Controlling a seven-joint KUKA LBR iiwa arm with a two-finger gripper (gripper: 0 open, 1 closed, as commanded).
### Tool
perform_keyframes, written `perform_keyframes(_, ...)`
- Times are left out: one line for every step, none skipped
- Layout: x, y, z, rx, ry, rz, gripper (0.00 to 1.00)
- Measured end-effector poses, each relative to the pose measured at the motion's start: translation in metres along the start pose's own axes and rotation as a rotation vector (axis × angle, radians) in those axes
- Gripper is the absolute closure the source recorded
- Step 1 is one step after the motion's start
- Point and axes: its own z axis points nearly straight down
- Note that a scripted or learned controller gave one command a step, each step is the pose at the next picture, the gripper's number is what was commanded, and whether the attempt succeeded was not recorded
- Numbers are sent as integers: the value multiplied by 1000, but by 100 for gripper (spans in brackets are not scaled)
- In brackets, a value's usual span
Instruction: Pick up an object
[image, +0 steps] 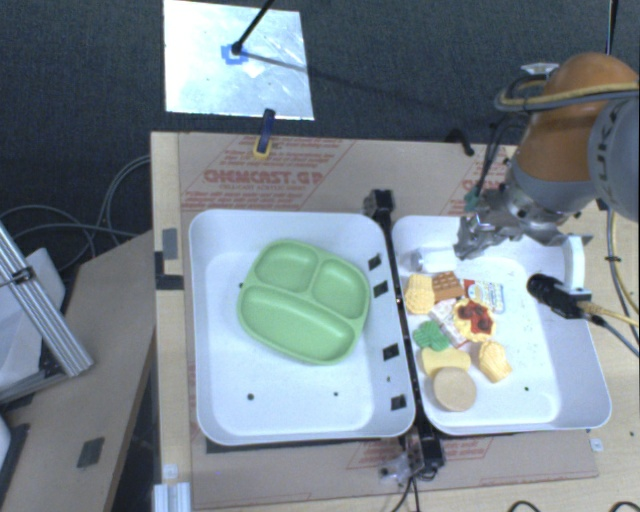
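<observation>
Nearest the camera we see the round tan biscuit-like disc (454, 388), well below the gripper (472, 243) at the bottom of the toy-food pile in the right bin (570, 395). Working up toward the gripper: a yellow lumpy piece (493, 361) and a pale yellow block (440, 358), a green leafy piece (433, 336), a red-and-white pizza-like piece (478, 314), a yellow waffle (419, 293) and a brown cracker (446, 287) just below the fingertips. We judge all of these to be light, rigid plastic, smooth and a bit slippery, not fragile; they lie touching and overlapping, so a pinch risks nudging neighbours. Best bet, in our view: the waffle or the disc, taken across the narrow edges, since each has a free side. The gripper hangs low over the upper part of the right bin, close above the pile's top edge; we can't tell how far apart its fingers stand, and we see nothing between them. Far to the gripper's left, the green divided plate (305, 300) sits in the left bin (225, 400).
</observation>
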Motion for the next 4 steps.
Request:
perform_keyframes(54,-33,-2,1,0,0,100)
perform_keyframes(94,-63,-12,1,0,0,100)
perform_keyframes(137,-97,-13,2,0,0,100)
perform_keyframes(135,-91,-10,-2,-2,7,100)
